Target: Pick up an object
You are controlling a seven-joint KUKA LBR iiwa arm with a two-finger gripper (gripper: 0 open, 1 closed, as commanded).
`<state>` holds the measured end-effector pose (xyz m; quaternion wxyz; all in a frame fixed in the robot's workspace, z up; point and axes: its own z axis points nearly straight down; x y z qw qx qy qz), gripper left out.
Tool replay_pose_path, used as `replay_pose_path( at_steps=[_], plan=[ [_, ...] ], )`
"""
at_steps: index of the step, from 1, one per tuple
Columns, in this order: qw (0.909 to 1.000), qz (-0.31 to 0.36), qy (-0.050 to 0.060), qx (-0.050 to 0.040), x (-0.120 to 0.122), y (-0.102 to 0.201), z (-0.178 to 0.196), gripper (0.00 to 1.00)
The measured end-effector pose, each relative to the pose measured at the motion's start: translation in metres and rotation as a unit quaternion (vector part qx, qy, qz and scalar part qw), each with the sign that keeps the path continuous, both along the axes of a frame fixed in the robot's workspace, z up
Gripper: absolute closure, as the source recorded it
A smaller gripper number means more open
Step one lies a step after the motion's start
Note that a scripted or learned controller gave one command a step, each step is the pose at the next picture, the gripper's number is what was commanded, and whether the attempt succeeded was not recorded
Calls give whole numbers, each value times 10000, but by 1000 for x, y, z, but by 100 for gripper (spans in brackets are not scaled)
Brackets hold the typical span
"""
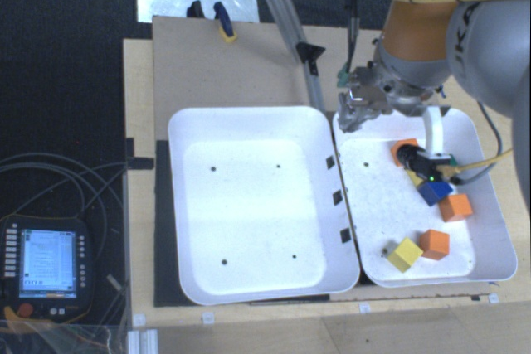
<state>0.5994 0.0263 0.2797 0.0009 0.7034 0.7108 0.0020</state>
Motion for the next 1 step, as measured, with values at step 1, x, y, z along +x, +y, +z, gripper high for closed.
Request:
replay_pose_path(
  at_steps=[1],
  plan=[
    [10000, -3, 10, 0, 25, 48, -23, 100]
  ],
)
